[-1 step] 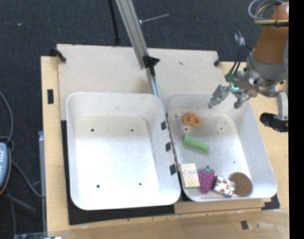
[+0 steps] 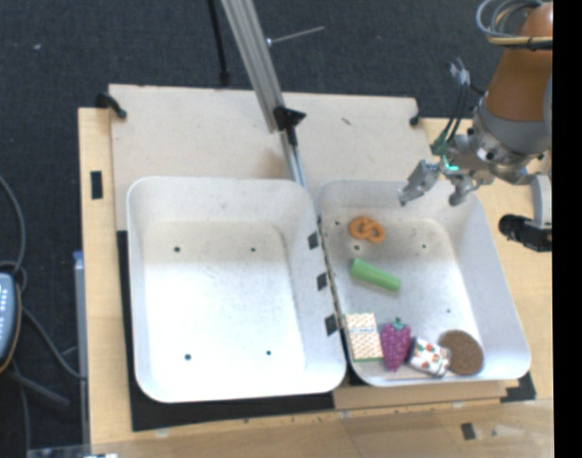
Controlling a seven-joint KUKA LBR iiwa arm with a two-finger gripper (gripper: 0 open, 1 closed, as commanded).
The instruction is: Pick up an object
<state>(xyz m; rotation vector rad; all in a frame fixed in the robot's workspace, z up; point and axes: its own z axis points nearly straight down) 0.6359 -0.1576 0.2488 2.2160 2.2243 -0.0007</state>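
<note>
My gripper (image 2: pixel 436 190) hangs above the far edge of the right bin (image 2: pixel 482 256), its two fingers spread open with nothing between them. Below and left of it, an orange pretzel-shaped piece (image 2: pixel 366 228) lies on the bin floor. A green block (image 2: pixel 375 275) rests near the bin's middle. Along the near edge sit a pale patterned box (image 2: pixel 363 336), a purple berry-like toy (image 2: pixel 396 343), a small red-and-white packet (image 2: pixel 428 356) and a brown disc (image 2: pixel 460 351).
The left bin (image 2: pixel 224 284) lies beside the right one. A slanted metal post (image 2: pixel 258 60) rises from the bench behind the bins' junction. The arm's orange-banded wrist (image 2: pixel 520 74) stands at the right.
</note>
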